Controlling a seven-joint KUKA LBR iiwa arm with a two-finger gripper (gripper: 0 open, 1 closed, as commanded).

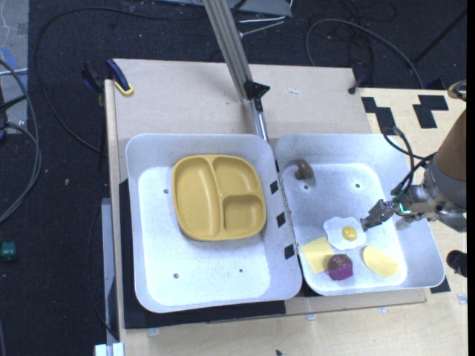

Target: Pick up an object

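Note:
In the right bin [326, 180] lie a fried egg toy [344, 233], a yellow cheese slice [318, 254], a purple round piece [341, 267], a yellow oval piece [381, 261] and a small brown piece [303, 170] near the bin's far left. My gripper [373, 218] reaches in from the right and hangs just right of the egg, low over the bin floor. Nothing shows between its fingers.
The left bin [148, 273] holds a yellow divided tray [220, 197]. A metal pole [230, 43] slants down to the seam between the bins. The arm's grey body [451, 170] stands over the right bin's right rim.

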